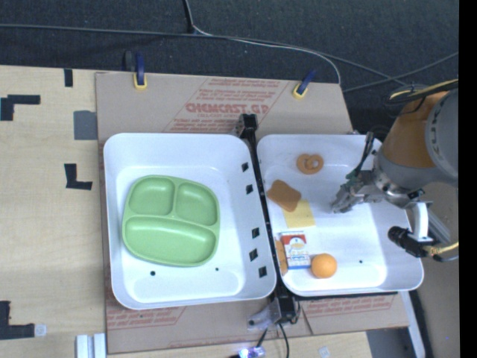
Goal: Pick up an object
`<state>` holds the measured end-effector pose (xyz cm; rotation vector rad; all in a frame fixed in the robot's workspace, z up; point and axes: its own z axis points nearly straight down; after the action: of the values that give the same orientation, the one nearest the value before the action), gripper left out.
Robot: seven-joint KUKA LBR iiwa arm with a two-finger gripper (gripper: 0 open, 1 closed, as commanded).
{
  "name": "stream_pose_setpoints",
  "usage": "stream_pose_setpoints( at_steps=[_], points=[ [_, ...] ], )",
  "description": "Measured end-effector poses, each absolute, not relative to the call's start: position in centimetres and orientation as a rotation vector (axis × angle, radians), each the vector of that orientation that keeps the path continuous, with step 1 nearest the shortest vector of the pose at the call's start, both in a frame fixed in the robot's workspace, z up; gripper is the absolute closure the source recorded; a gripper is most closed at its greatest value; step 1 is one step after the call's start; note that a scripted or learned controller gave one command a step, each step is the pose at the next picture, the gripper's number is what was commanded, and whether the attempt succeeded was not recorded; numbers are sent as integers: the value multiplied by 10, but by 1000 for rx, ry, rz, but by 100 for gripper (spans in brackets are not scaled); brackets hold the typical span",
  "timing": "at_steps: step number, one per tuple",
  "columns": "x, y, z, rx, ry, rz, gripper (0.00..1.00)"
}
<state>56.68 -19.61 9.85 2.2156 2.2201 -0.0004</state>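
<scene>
Gripper (344, 200) hovered mid right bin (387, 274); finger state unclear. Nearest yellow sponge (300, 215) looked soft, light, likely best pinched across short edges.

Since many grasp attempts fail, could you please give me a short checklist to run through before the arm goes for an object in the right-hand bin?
1. Gripper above the right bin: ok.
2. Nothing seen held: ok.
3. Targets lying in the right bin: orange fruit, doughnut-like ring, brown piece, yellow slice, small carton: ok.
4. Orange fruit apart from the bin wall: ok.
5. Brown piece overlapping the yellow slice: not ok for a clean single pick.
6. Green divided plate lies in the left bin, out of the way: ok.
</scene>
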Motion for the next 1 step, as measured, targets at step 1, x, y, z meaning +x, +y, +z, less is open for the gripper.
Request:
stream_pose_setpoints(
  at_steps=[1],
  points=[
    [564, -197, 141, 2219, 2222, 2, 100]
  ],
)
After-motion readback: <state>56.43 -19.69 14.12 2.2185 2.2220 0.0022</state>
